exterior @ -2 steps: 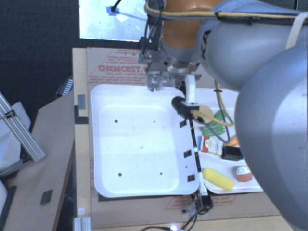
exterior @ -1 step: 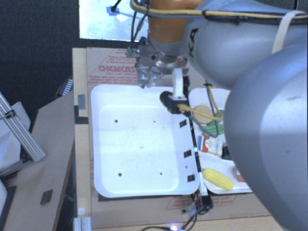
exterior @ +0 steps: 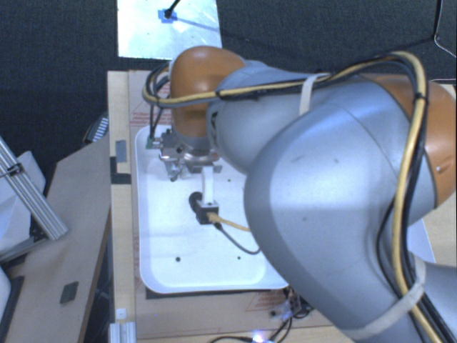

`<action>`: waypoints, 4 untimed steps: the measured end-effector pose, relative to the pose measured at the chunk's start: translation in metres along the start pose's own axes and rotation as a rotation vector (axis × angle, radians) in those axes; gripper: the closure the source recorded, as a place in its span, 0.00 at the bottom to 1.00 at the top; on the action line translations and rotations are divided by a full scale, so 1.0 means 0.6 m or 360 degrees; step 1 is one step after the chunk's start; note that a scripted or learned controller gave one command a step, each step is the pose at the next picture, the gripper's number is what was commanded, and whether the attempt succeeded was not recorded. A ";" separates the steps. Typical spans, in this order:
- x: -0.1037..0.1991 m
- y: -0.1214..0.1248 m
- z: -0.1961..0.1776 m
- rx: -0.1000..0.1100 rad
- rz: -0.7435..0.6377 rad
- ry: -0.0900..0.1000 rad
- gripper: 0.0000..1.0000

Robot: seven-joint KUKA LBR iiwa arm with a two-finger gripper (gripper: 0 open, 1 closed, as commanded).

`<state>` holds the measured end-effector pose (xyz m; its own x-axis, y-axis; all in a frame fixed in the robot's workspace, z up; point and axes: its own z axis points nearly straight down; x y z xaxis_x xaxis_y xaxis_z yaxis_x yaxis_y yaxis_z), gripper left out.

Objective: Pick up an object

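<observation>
A large grey robot arm (exterior: 335, 191) with an orange band reaches in from the right and covers most of the right half of the scene. Its wrist, capped by a rounded orange-brown housing (exterior: 196, 84), hangs over the far end of a shallow white bin (exterior: 153, 263). The tool (exterior: 187, 164) sits just below this housing, low over the bin's far floor. From this angle it cannot be told whether the tool is open or closed, and nothing can be seen held in it. The near part of the bin floor is bare white except for two small dark specks (exterior: 178, 259), too small to identify. The arm hides the right side of the bin, so it cannot be told where the object to be picked up lies. The bin rests on a pale wooden counter (exterior: 121, 213). To the left stands a slanted aluminium rail (exterior: 28, 199). Beyond the counter, at the far side, a pale shiny square sheet (exterior: 168, 20) lies against a dark background.
</observation>
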<state>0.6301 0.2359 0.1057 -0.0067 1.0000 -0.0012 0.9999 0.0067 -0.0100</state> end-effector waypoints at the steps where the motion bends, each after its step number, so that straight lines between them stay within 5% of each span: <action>1: -0.002 -0.105 0.040 -0.0007 0.0009 0.0001 1.00; 2: -0.002 -0.187 0.037 -0.0013 0.0010 0.0002 1.00; 3: 0.000 -0.241 -0.108 -0.0022 0.0003 0.0008 1.00; 4: 0.000 -0.239 -0.246 -0.0029 0.0004 0.0009 1.00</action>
<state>0.4881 0.2348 0.2548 -0.0043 1.0000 0.0046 1.0000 0.0042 0.0083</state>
